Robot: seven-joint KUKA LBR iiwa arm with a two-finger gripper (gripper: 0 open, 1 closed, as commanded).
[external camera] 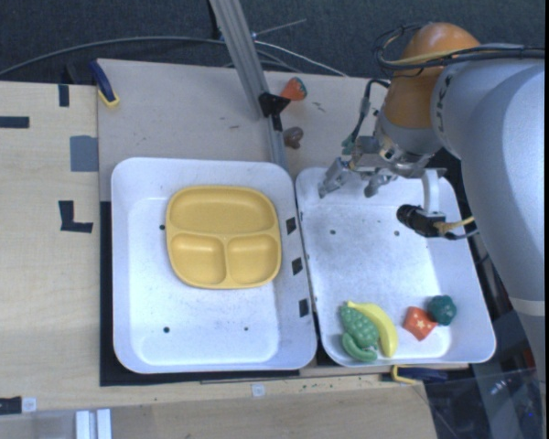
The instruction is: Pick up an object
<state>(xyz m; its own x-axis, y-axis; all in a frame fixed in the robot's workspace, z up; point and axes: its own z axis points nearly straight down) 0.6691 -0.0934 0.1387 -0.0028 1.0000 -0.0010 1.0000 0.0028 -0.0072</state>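
Arm hangs jaws-down over right bin's far edge.

Matt yellow plastic tray

- Illumination even, diffuse, from overhead; scene moderately bright.
- White bins near overexposed; surface texture washed out except dark specks.
- Shadows soft and short: faint dark edge under the yellow tray, darker band in the gap between bins.
- Mild sheen on the arm's grey casing and orange band.
- Overall slightly soft, low resolution; small toys at lower right lack fine detail.
- Dark floor at top underexposed.
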